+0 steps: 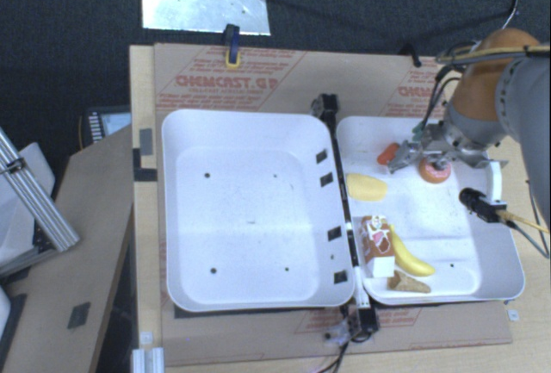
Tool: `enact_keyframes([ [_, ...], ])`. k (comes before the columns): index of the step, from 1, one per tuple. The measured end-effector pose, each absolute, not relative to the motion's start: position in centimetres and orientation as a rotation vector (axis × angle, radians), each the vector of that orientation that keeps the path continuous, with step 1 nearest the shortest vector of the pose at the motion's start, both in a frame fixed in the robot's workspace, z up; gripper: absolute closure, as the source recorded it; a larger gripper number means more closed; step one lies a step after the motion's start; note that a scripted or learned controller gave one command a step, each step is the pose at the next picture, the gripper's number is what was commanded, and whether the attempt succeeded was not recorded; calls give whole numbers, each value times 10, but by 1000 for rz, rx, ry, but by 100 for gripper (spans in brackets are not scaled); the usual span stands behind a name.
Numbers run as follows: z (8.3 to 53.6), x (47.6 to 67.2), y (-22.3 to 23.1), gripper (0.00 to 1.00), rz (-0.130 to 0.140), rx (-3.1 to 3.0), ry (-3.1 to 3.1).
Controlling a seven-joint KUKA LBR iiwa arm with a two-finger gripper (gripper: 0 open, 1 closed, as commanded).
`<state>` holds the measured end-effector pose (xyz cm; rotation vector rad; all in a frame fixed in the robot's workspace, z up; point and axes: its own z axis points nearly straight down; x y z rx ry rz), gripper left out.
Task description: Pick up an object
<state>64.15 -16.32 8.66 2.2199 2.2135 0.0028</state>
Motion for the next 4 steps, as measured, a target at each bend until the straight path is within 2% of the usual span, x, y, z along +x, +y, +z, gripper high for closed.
enact_keyframes([
  [1,88,639,-200,0,23,2222,2233],
  [2,100,640,-204,100,9,2203,2228],
  [3,99,639,-203,0,8,2204,2232],
  [4,110,641,-202,100,11,2199,2232],
])
